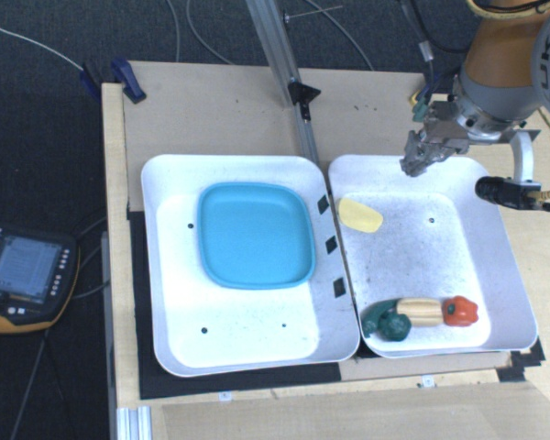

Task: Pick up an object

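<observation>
The task names no single thing, so the candidates are the four loose pieces in the right bin [495, 246]. The nearest to the tool [420, 161] is a pale yellow piece [360, 215], lying flat on the bin floor below and to the left of the tool, close to the bin's left wall and well apart from the others. Farther off, along the bin's near wall and almost straight below the tool in the picture, three pieces lie in a row: a dark green piece [387, 323] on the left, a tan, roll-shaped piece [419, 312] in the middle, and a red piece [459, 311] with a small green top on the right. The green and tan ones touch; the red one sits against the tan one's other end.

The tool hangs over the far edge of the right bin, near its upper rim, with nothing between its tips. Whether its tips are apart or together I cannot tell; they appear as one dark lump from this angle. Above it the grey wrist and the orange band [509, 26] of the arm rise toward the upper right corner.

To the left of the tool, past the wall where the two bins meet, the left bin [170, 273] holds a blue square plate [256, 235], lying flat. Both bins rest on the table [211, 108].
</observation>
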Action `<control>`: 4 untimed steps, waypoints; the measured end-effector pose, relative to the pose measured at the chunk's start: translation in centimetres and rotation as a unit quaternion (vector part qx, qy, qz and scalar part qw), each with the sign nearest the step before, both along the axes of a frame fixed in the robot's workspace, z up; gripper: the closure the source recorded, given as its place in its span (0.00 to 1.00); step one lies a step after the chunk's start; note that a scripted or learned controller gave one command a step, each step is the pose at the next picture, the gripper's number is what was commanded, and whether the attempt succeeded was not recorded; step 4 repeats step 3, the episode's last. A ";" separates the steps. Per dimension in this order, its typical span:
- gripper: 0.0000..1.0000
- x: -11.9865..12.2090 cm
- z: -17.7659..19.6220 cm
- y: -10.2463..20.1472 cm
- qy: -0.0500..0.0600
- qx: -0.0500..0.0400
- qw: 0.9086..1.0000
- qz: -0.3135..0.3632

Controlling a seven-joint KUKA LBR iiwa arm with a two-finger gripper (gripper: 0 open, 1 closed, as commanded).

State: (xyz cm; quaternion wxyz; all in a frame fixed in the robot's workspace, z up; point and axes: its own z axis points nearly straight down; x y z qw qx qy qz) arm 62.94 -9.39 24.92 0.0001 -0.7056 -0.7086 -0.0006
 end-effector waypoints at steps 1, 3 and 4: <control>1.00 0.0 0.2 6.3 0.000 0.000 1.000 0.001; 1.00 -0.2 0.1 16.1 0.000 0.000 1.000 0.000; 1.00 -0.2 0.1 16.1 0.000 0.000 1.000 0.000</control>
